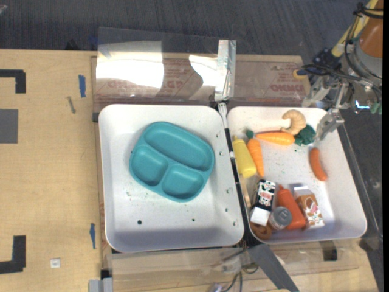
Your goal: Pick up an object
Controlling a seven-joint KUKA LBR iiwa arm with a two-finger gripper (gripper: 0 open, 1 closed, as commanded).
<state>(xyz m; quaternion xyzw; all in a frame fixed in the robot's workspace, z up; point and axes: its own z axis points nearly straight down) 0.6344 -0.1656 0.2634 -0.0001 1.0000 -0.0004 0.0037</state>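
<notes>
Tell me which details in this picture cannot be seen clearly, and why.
- Gripper, camera view: small and blurred at the right bin's far edge; finger state unclear.
- Arm: cut off by the right edge.
- Small carton and packet: print too small to read.
- Items near the can: overlapping, outlines unclear.

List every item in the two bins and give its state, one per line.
Teal divided plate: flat in the left bin.
Yellow bottle: lying down by the right bin's left wall.
Two carrots: lying flat.
Sausage: lying flat, apart from the rest.
Croissant: resting near the far wall.
Small milk carton: on its side.
Pincer: low over the right bin's far corner.
</notes>
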